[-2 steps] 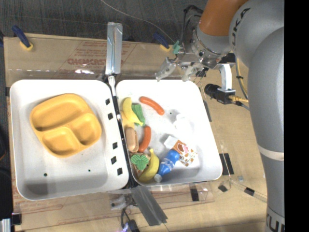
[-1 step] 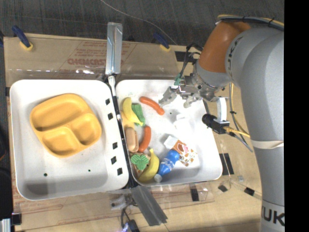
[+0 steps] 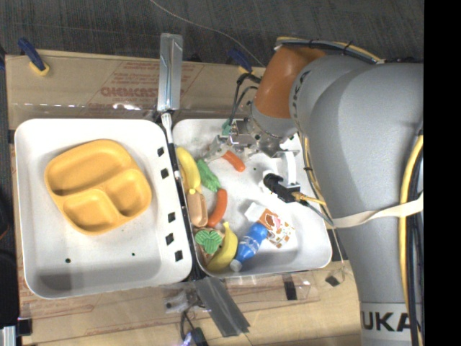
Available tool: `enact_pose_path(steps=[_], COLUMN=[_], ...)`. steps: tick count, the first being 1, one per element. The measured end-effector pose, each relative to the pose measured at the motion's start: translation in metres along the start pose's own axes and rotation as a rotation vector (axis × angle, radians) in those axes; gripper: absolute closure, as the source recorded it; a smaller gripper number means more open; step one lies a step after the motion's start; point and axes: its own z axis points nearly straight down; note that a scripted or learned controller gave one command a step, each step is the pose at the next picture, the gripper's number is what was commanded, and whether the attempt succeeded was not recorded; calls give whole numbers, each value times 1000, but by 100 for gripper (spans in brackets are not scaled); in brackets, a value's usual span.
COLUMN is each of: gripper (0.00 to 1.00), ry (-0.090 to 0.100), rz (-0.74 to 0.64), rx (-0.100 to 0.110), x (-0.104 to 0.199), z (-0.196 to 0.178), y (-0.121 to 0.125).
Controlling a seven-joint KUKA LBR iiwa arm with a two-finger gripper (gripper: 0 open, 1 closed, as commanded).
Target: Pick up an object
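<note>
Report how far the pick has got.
Done: the gripper is down in the right bin, close to the small orange carrot. In hand: nothing visibly gripped; every toy lies on the bin floor. Left: grasp one, likely the carrot, and lift it.

Jaws' state hidden beneath the arm (image 3: 346,114).

I see a robotics lab: a grey industrial arm (image 3: 360,157) over a cardboard-covered desk (image 3: 94,74), two white bins (image 3: 29,193) clamped side by side, loose cables (image 3: 180,16).
</note>
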Motion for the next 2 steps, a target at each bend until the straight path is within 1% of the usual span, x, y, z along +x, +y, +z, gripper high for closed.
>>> enact_pose_path(steps=[1,2], gripper=[0,100], ry=[3,4], rz=[-197,-200], rx=[4,10], x=[-5,-5], z=[1,-5], y=[-7,-7])
